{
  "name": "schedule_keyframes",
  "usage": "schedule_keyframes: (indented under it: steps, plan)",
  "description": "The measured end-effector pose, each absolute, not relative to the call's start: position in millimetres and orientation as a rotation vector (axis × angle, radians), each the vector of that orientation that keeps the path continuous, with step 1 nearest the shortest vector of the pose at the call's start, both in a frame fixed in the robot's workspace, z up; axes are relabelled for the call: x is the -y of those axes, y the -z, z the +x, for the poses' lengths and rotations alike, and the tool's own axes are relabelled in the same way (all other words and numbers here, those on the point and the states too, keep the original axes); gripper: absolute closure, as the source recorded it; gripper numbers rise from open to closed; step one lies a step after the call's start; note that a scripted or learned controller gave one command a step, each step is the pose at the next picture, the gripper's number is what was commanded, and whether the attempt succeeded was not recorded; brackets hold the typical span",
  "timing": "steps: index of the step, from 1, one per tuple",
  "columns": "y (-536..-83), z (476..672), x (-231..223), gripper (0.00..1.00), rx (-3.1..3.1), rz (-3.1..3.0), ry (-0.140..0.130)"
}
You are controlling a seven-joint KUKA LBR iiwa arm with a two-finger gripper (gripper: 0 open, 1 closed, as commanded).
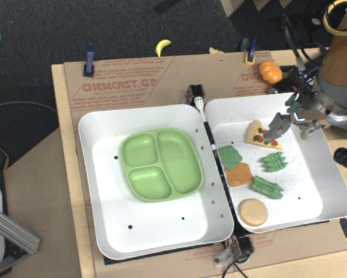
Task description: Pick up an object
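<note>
Hovering over the right white plastic bin (323, 170), the grey two-finger gripper (275, 133) sits at the yellow toy pizza wedge (258, 134) — whether its fingers are apart or together, I cannot tell. The wedge lies in that bin's upper part — a green divided plate (162, 164) lies in the left bin.

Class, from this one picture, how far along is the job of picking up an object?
Done: the gripper sits low in the right bin, at the pizza slice. In hand: nothing visibly lifted; whether it grasps the slice is unclear. Left: securing and raising an item; the round cookie and green pieces lie untouched.
</note>
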State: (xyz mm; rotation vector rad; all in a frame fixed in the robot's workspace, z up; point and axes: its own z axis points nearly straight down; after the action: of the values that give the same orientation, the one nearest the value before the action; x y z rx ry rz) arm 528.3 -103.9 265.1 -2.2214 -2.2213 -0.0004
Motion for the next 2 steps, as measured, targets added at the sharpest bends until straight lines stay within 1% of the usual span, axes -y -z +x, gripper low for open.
schedule_keyframes:
  steps: [1, 2]
  plan:
    - [-169, 568.6, 132, 0.00, 2.218, -2.222, -0.003]
    - [-81, 518.1, 89, 0.00, 2.216, -2.219, -0.001]
